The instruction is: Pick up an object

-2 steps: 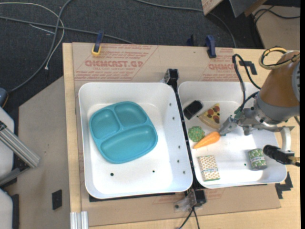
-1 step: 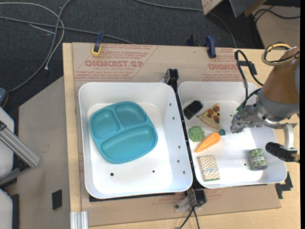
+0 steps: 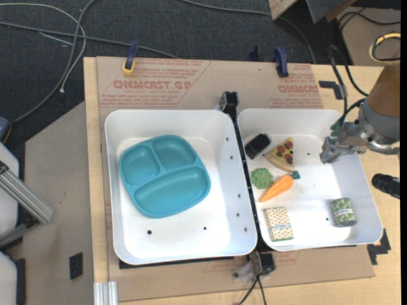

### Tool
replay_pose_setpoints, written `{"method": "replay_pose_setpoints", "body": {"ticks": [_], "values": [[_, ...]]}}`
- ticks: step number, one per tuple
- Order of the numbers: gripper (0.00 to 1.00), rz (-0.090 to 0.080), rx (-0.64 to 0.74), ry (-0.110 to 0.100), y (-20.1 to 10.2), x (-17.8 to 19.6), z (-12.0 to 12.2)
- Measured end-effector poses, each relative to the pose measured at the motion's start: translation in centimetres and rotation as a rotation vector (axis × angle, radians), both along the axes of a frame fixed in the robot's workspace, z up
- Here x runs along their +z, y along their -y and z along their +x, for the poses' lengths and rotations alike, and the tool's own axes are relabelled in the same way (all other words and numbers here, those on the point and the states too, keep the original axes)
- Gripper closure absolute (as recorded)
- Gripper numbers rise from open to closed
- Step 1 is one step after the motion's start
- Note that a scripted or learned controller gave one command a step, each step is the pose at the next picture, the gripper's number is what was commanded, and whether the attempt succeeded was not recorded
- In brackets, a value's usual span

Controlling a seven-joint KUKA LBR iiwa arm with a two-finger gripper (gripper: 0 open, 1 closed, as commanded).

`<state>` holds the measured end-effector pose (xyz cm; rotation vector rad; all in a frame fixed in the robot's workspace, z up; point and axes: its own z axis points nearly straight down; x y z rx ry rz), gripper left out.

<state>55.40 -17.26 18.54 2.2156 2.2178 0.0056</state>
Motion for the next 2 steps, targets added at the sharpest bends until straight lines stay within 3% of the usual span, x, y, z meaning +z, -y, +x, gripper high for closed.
{"method": "replay_pose_setpoints", "body": {"ticks": [1,2], "values": [[1.0,0.001,0.0,-0.002,0.0,5.3,0.1],[1.0,0.005,0.005,-0.008,-5.9,6.0,-0.1]]}}
